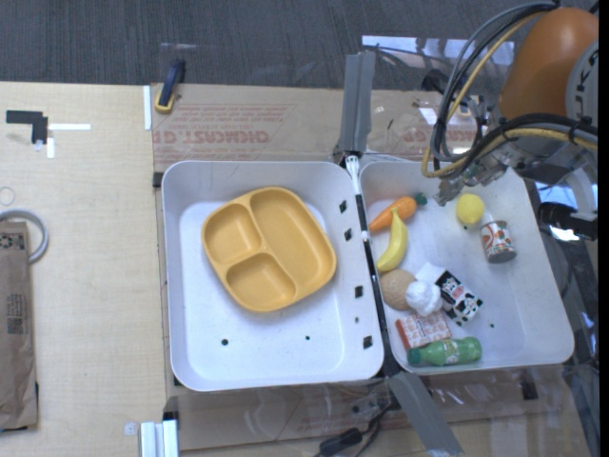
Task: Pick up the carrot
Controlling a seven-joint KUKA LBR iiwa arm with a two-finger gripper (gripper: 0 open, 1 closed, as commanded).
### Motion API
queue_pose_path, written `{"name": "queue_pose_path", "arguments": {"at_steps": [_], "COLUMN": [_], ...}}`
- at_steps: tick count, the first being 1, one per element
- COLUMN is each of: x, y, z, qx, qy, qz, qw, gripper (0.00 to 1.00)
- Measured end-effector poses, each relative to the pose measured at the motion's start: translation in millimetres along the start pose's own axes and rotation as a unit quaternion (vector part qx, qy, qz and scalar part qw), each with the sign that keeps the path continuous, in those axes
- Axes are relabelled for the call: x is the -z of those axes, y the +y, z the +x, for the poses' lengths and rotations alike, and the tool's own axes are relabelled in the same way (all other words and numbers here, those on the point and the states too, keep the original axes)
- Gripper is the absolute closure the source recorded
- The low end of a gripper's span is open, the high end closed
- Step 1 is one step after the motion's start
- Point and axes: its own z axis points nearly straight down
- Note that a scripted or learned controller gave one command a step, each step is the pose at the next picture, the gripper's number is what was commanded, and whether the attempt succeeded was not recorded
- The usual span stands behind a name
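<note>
Carrot [394, 213] lies untouched at the right bin's [533, 284] left edge; my gripper [447, 194] hangs beside it, finger spread unclear—approach next.

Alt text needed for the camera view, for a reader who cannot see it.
A carrot lies in the right bin near its left wall, above a banana, while the arm's pincer hangs just to its right beside a lemon. The left bin holds a yellow divided plate.
</note>
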Motion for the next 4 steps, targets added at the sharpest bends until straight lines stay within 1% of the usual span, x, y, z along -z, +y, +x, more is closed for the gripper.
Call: {"name": "queue_pose_path", "arguments": {"at_steps": [1, 2, 3, 4], "x": [31, 31, -23, -97], "y": [-50, -50, -25, -19], "z": [14, 14, 20, 18], "qx": [-0.087, -0.087, 0.002, 0.126], "qy": [0.001, 0.001, 0.001, 0.001], "qz": [0.001, 0.002, 0.001, 0.0], "qw": [0.9962, 0.9962, 1.0, 0.9921], "gripper": [1.0, 0.0, 0.0, 0.0]}}
